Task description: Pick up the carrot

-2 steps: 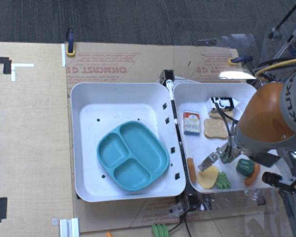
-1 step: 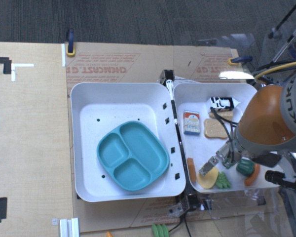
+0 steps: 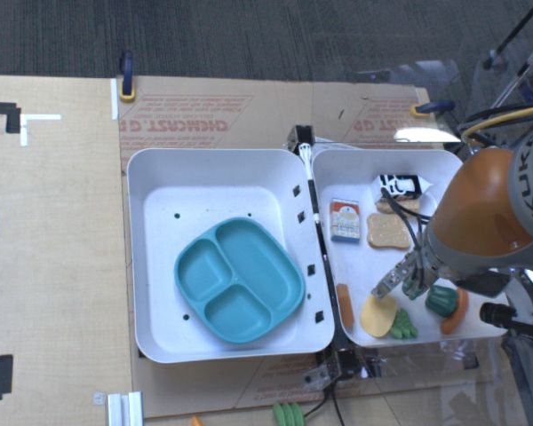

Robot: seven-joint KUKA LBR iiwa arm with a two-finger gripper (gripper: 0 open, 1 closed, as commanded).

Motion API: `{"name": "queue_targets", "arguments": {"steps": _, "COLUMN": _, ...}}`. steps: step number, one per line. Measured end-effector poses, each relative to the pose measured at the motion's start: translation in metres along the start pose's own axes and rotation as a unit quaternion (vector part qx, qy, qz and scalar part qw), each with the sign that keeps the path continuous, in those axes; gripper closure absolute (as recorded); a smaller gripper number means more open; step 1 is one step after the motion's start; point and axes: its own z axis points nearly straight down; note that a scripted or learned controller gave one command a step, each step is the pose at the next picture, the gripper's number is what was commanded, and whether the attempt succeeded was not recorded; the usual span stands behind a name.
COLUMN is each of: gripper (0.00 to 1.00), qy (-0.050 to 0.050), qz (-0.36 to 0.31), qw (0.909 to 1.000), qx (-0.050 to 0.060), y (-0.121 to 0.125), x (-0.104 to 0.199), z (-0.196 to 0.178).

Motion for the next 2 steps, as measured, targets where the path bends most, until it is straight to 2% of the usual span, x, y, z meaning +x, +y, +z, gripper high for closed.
{"name": "queue_targets", "arguments": {"steps": 1, "gripper": 0.00, "qy": 0.000, "qz": 0.000, "qw": 1.0000, "qx": 0.000, "y": 0.0000, "x": 0.0000, "z": 0.0000}}
{"name": "queue_targets", "arguments": {"steps": 2, "gripper": 0.00, "qy": 0.002, "qz": 0.003, "qw": 1.0000, "qx": 0.002, "y": -0.0011, "x": 0.0026, "z": 0.0094}}
